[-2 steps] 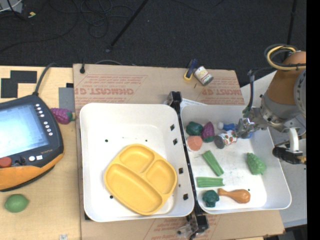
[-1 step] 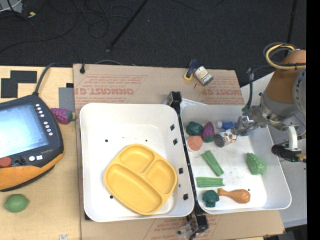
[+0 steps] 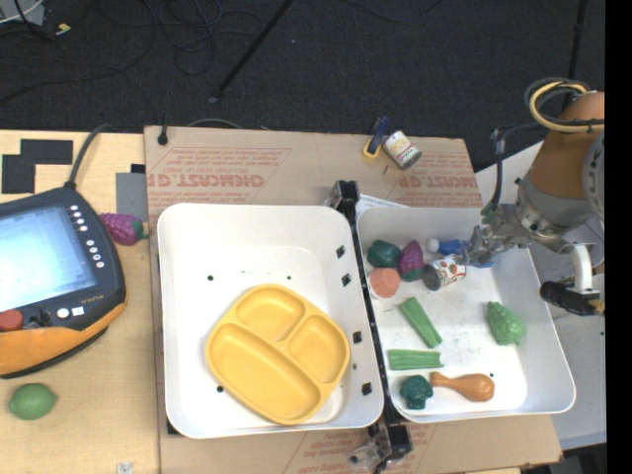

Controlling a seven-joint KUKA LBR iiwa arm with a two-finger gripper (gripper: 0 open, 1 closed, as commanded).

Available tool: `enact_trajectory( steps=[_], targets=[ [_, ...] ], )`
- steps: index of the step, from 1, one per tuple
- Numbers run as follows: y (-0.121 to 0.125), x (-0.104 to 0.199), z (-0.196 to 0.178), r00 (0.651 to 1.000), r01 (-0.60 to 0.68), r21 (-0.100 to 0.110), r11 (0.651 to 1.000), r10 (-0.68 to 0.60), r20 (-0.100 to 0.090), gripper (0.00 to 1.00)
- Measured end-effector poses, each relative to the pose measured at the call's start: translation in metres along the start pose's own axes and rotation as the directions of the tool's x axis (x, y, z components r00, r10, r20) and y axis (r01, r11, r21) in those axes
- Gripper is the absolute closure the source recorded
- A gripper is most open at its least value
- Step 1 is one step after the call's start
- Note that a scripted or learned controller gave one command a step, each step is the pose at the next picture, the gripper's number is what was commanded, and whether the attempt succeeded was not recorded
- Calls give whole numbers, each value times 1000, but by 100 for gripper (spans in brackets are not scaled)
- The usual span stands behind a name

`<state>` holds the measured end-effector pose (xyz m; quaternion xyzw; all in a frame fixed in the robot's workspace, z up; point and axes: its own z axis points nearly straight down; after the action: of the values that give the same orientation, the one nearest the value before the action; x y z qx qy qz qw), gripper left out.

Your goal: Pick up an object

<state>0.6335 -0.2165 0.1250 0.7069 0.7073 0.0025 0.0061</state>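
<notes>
We note the objects lying loose in the right bin (image 3: 553, 383), right of centre in the frame. Along its upper edge sit a dark green lump (image 3: 384, 255), a purple piece (image 3: 411, 260), an orange-pink ball (image 3: 384, 282) and a small can (image 3: 444, 272) on its side with a blue piece (image 3: 452, 248) just behind it. Lower down lie two green sticks (image 3: 421, 322), a broccoli piece (image 3: 416, 391), an orange drumstick-shaped toy (image 3: 466, 386) and a light green lump (image 3: 505, 324) near the right wall.

The end effector (image 3: 487, 245) hangs over the bin's upper right corner, just right of the can; we cannot tell its state. The arm (image 3: 563, 166) enters from the right edge.

The left bin (image 3: 197, 245) holds a yellow divided plate (image 3: 277, 352). On the bench (image 3: 59, 433) at far left rest a pendant with a screen (image 3: 49, 275) and a green ball (image 3: 33, 401).
</notes>
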Motion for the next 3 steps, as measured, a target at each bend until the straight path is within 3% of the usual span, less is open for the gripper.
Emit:
enact_trajectory(
  steps=[1, 3],
  targets=[
    [2, 5, 39, 1000, 4, 16, 1000, -4, -6, 100],
    [3, 3, 16, 1000, 6, 16, 1000, -6, -5, 100]
  ],
)
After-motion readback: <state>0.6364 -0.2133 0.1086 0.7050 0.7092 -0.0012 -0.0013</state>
